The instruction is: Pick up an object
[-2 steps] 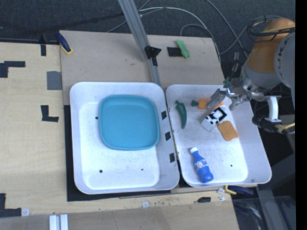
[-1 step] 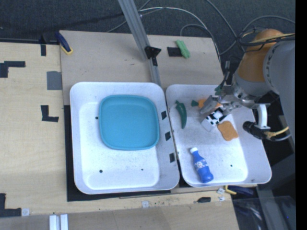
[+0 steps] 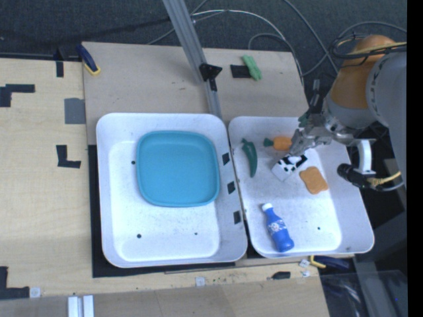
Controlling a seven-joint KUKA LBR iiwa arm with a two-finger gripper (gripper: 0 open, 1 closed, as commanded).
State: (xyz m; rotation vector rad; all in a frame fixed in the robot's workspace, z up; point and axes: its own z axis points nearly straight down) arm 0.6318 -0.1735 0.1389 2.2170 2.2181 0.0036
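Blue bottle [image 3: 277, 227] with white cap lies at the front of the right bin [image 3: 344, 240], nearest the camera, apart from everything else. Behind it, an orange sponge-like block [image 3: 313, 179] and just left of that a white-and-black cube [image 3: 286, 167]. Gripper [image 3: 299, 148] sits low right over the cube's back edge; fingers are dark and blurred against it, cannot tell how far open they are or if they have hold of it. Small orange piece [image 3: 282, 142] just beside the gripper, partly covered by it. Green pepper-shaped toy [image 3: 250, 156] lies near the bin's left wall. Left bin [image 3: 119, 243] carries 1 teal plate [image 3: 178, 168]. Grey pole [image 3: 192, 45] slants across the tabletop [image 3: 132, 84] behind the bins; a green clip [image 3: 252, 67] rests there too.
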